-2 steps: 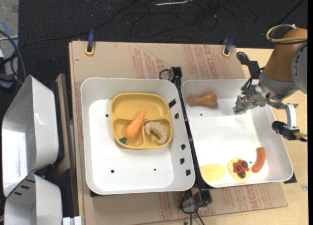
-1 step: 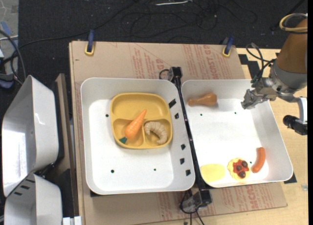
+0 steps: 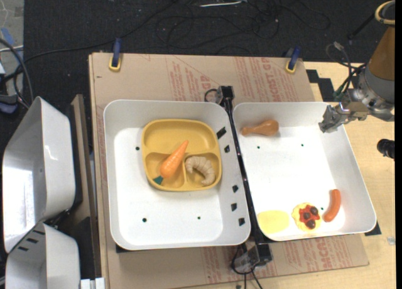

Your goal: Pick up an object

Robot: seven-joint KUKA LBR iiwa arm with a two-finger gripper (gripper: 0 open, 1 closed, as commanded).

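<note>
Left of the claw (image 3: 331,120) sits a chicken drumstick (image 3: 260,129), probably the target; can't tell if it's open, nothing held.

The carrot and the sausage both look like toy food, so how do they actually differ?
The carrot is orange and tapers to a point, with a bit of green at its wide end; the sausage is redder, rounded at both ends and slightly curved. The carrot lies in the yellow divided plate in the left bin; the sausage lies bare on the right bin floor. Both lie flat, slanted alike.
</note>
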